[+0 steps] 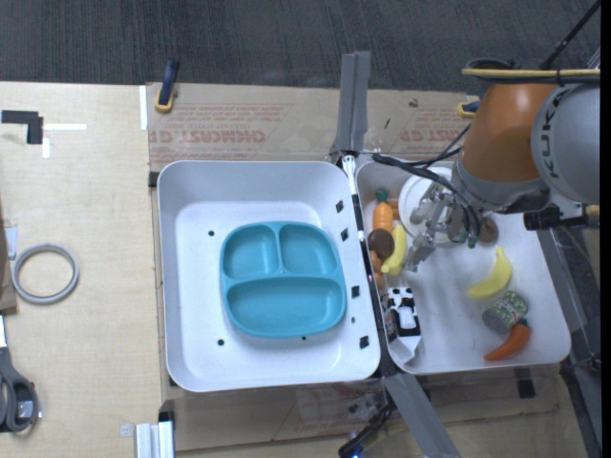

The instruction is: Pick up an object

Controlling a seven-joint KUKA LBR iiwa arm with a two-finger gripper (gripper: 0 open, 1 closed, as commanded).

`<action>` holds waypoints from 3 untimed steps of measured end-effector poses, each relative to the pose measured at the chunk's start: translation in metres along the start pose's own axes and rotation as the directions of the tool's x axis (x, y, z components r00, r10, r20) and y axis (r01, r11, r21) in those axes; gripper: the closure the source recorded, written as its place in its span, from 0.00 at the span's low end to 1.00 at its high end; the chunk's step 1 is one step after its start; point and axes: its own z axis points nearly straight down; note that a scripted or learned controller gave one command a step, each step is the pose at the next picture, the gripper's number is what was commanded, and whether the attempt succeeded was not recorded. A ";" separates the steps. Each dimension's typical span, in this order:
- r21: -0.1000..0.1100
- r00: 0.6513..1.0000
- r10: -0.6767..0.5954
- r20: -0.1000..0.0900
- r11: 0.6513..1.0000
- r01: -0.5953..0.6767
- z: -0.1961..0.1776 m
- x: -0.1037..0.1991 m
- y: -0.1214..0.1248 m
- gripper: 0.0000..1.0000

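Observation:
My gripper point(429, 237) hangs low over the upper left part of the right bin point(449, 346), below the orange-banded wrist. Just to its left lie an orange carrot point(383, 215), a brown round piece point(381, 243) and a small yellow piece point(395, 256) against the bin's left wall. A white cup point(414, 201) sits partly hidden behind the gripper. To the gripper's lower right lie a yellow banana point(492, 275), a green-grey can point(504, 310) and a red chili pepper point(506, 342). Nothing can be seen held.
A black-and-white item point(404, 314) lies at the right bin's lower left. The left bin point(181, 284) holds a blue divided plate point(284, 279). On the bench at left are a grey ring point(42, 273) and scissors point(17, 401).

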 end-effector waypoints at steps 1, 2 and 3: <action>0.001 1.000 0.005 0.001 1.000 -0.005 0.002 0.047 -0.031 0.00; 0.002 0.998 0.058 0.007 0.998 -0.058 0.000 0.008 -0.131 0.00; 0.002 0.978 0.209 -0.007 0.978 -0.209 0.006 0.055 -0.144 0.00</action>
